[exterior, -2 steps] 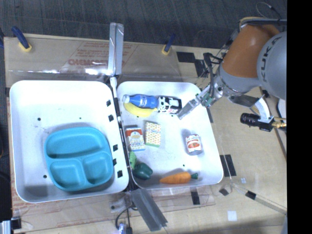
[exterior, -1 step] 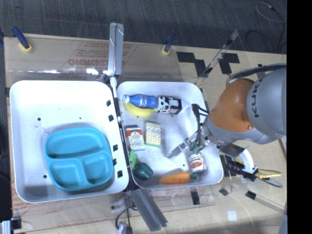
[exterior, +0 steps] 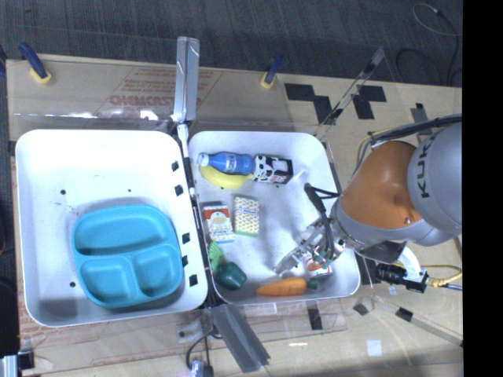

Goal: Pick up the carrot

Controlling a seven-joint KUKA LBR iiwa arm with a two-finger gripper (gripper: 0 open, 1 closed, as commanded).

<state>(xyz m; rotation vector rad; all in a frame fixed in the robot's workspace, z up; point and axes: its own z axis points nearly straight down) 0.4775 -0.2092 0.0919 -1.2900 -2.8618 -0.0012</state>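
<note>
The orange carrot [exterior: 281, 287] lies flat along the front wall of the right bin [exterior: 314, 144], its green top pointing right. My gripper [exterior: 302, 254] hangs low in that bin's front right corner, just above and slightly right of the carrot's middle. There is a small gap between them, and nothing shows held in the gripper. The arm's orange band [exterior: 381, 191] sits over the bin's right rim.
The right bin also holds a blue bottle [exterior: 229, 163], a banana [exterior: 224, 180], a black-and-white carton [exterior: 273, 170], two small boxes [exterior: 233, 218], a green pepper [exterior: 229, 273] and a small red-and-white item [exterior: 319, 268] beside the gripper. A blue divided tray [exterior: 126, 254] sits in the left bin [exterior: 47, 163].
</note>
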